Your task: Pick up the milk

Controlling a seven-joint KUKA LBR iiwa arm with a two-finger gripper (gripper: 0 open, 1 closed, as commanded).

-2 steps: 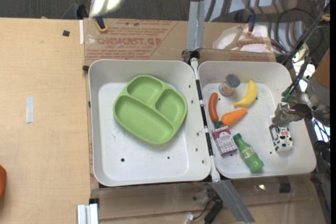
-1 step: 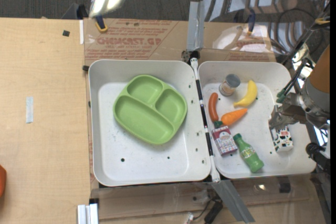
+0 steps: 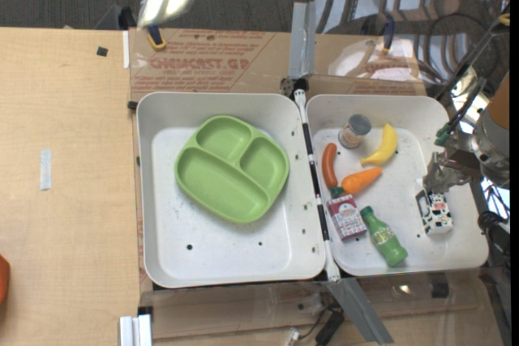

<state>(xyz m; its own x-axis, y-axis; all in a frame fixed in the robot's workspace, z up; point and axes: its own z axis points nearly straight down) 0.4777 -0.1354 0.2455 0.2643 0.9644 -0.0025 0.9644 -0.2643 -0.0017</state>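
Status of the pick: not complete. The milk point(image 3: 438, 213), a small white carton with black cow patches, sits in the right bin point(image 3: 454, 259) near its right wall, its base apparently on the bin floor, though I cannot confirm contact from this angle. My tool point(image 3: 436, 184) hangs directly above the carton, at its 12 o'clock in the camera view, with the fingertips reaching down to the carton's top end or just beside it. Whether my tool's fingers are apart, together or clamped on the carton I cannot tell; the metalwork there is dark, small and runs together with the carton's edge. I therefore record no confirmed grasp. Remaining work, in my judgement: secure the carton between the fingers, confirm the hold, and raise it clear of the bin. Neighbouring items in the same bin lie to the carton's 9 o'clock: a green bottle point(image 3: 383, 237) near, a red-and-white carton point(image 3: 346, 218) beyond it, and a carrot point(image 3: 361, 180), a sausage point(image 3: 328, 164), a banana point(image 3: 383, 144) and a small can point(image 3: 354, 130) toward 10 to 11 o'clock, all well apart from my tool. The left bin point(image 3: 162, 255) holds a green divided plate point(image 3: 232, 168), not involved.
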